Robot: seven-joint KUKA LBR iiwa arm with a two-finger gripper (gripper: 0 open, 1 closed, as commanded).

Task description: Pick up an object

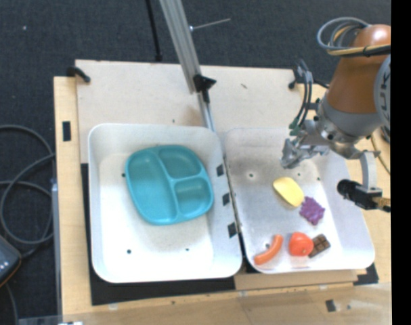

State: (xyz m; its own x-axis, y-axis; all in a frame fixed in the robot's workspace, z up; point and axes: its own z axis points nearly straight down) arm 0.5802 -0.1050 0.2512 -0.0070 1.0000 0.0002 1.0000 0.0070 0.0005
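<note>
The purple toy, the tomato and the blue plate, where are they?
purple toy [312, 210], camera view, middle of its bumpy top
tomato [300, 244], camera view, middle of its red skin
blue plate [145, 181], camera view, floor of its large compartment

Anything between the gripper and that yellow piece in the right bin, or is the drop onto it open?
Nothing visible blocks it. The gripper hangs just above the yellow piece, bare bin floor between them. The purple block sits beside it, lower right, close but apart.

Pale wooden bench [137, 90]; two shallow white bins directly on it, left bin [107, 246] beside right bin [351, 246]
</note>
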